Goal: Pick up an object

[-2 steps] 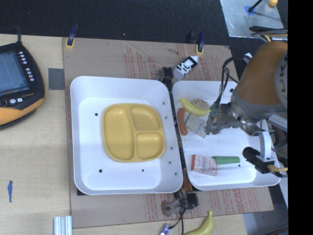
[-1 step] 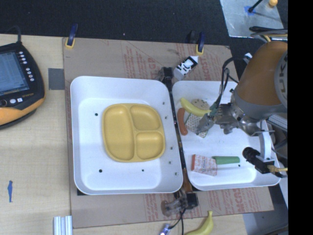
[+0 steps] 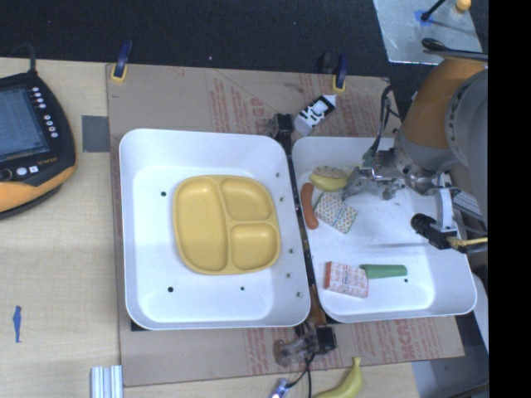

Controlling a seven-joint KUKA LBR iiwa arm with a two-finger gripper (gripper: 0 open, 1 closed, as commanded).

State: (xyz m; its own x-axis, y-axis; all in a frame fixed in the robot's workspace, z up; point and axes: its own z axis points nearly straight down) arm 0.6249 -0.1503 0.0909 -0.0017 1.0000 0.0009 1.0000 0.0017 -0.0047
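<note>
The right bin [image 3: 448, 297] holds several small objects. A yellow banana-shaped piece [image 3: 328, 178] lies at its far left, with an orange sausage [image 3: 309, 206] beside the left wall. A patterned packet [image 3: 336, 214] sits just right of the sausage. Nearer the front lie a red and white packet [image 3: 345, 279] and a green bar [image 3: 383, 270]. My gripper [image 3: 371, 187] hangs low over the far part of this bin, just right of the yellow piece. Its fingers are spread, with nothing between them.
The left bin [image 3: 141, 297] holds a yellow divided plate [image 3: 226, 222]. A handheld control pendant [image 3: 29, 139] lies on the bench at far left. A black and white item [image 3: 314, 113] sits behind the bins, and a banana [image 3: 347, 381] lies in front of them.
</note>
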